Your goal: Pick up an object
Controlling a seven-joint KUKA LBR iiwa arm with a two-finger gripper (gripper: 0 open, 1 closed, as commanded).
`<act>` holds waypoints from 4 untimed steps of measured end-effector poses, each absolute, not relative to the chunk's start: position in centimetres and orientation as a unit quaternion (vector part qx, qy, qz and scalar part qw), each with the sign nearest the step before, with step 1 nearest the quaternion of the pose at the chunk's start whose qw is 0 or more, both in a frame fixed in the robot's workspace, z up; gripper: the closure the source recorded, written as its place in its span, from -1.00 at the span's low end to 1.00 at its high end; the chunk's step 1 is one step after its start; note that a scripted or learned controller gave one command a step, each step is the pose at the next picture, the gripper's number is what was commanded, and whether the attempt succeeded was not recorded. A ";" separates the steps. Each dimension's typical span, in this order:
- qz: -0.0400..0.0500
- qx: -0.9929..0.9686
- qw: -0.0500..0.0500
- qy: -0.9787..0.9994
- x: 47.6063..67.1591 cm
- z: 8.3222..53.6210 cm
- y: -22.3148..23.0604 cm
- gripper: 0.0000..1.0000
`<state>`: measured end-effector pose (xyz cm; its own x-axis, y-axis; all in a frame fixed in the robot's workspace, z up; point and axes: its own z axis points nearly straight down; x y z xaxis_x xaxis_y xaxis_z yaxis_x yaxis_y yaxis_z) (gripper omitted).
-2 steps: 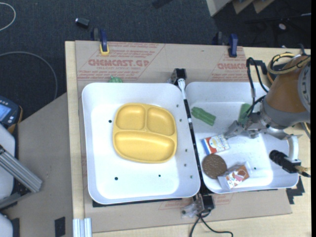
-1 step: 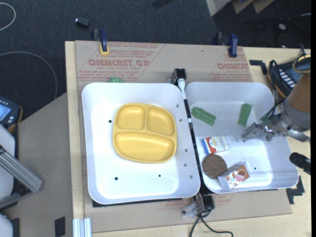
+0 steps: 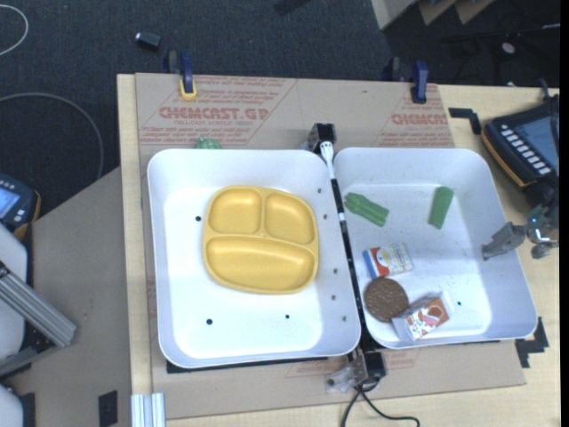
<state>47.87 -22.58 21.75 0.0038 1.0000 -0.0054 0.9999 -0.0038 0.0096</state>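
Observation:
The right bin [image 3: 471, 172] holds several small things. Two green pieces lie near its far side, one [image 3: 366, 209] to the left and one [image 3: 440, 207] further right. A red, white and blue packet [image 3: 388, 260] lies near the bin's left wall. In front of it sit a brown round disc [image 3: 386, 298] and a red and white packet [image 3: 421, 318]. My gripper [image 3: 518, 241] is low over the bin's right rim, apart from all of these, with nothing seen in it.
The left bin [image 3: 178, 265] carries a yellow divided plate [image 3: 262, 238]. A black and orange device [image 3: 529, 145] rests at the bench's far right. Blue clamps [image 3: 185, 69] grip the board's far edge. A small green thing [image 3: 208, 143] lies behind the left bin.

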 end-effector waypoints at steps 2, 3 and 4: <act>0.003 0.704 0.001 0.710 54.6 8.4 -15.6 -1.00; 0.003 0.707 -0.008 0.707 57.0 8.5 -22.1 -1.00; 0.000 0.708 -0.001 0.706 51.1 13.2 -22.4 -1.00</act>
<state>51.07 -22.43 13.18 0.0029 1.0000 0.0020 1.0000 -0.0029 -0.0015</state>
